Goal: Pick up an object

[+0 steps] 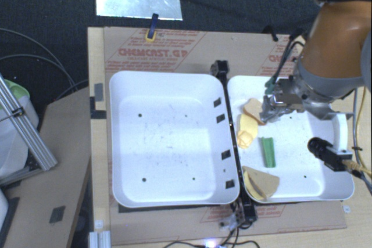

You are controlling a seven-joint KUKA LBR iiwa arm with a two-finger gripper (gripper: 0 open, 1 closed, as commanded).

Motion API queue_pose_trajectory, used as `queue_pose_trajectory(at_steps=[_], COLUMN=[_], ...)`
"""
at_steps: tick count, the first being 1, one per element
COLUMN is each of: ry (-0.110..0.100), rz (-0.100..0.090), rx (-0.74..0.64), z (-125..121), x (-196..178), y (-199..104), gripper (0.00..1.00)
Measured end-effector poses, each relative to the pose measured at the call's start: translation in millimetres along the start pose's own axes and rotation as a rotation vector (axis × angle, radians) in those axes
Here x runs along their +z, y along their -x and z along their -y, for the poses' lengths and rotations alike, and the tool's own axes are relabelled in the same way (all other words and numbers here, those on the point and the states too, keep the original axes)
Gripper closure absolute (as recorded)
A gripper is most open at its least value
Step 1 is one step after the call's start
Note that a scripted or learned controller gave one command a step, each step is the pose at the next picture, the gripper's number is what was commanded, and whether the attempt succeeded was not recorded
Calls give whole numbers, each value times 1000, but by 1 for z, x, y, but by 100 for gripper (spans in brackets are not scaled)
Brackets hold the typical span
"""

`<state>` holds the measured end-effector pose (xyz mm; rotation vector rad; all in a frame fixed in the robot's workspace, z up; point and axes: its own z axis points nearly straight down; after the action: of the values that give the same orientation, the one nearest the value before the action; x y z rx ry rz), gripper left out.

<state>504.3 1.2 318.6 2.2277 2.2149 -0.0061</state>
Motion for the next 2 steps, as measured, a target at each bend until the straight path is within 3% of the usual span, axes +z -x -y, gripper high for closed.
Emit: queue_pose_trajectory(at_steps=[1,2], ry=[-4,0], rz=[-5,-1], rx=[-15,-1], z=[19,18], x=[75,125], y=[-65,-2], gripper=[100,100])
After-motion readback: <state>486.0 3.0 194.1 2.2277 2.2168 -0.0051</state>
